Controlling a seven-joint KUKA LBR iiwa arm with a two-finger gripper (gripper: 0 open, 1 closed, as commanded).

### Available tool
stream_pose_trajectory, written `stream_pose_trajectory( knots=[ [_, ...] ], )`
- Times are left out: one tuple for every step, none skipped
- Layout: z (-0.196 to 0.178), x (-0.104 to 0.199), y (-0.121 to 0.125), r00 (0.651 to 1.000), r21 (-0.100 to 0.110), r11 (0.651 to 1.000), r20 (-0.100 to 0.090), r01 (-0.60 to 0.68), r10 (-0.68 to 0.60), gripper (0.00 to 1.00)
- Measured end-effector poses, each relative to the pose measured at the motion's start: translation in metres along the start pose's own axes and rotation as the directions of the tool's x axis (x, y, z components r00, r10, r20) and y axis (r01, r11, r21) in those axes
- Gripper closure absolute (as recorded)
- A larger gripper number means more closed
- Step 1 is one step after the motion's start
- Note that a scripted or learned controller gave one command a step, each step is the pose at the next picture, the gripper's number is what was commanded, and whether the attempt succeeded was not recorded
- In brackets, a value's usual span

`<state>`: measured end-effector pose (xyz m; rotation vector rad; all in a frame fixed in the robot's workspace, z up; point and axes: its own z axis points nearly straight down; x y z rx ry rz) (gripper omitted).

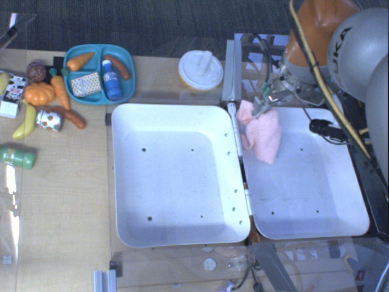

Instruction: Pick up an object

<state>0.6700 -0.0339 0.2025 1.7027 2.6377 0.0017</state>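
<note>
A pink cloth hangs crumpled over the upper left part of the right bin, close to the divide between the two bins. My gripper reaches in from the right and sits at the cloth's top edge. Its fingers are shut on a fold of the cloth, and the rest droops below them. The orange band and the grey arm rise behind it at the upper right.
The left bin lies beside the right one. Behind it stand a white round lid and a teal divided plate of toy food. Toy vegetables, a banana and a green can lie at the bench's left.
</note>
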Motion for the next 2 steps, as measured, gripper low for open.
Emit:
stream_pose_trajectory(
  knots=[
    [0.020,-0.013,-0.006,0.921,0.002,0.921,0.001,-0.389,0.389,1.00],
    [-0.001,-0.046,-0.021,0.956,0.002,0.956,0.001,-0.293,0.293,1.00]
  ],
)
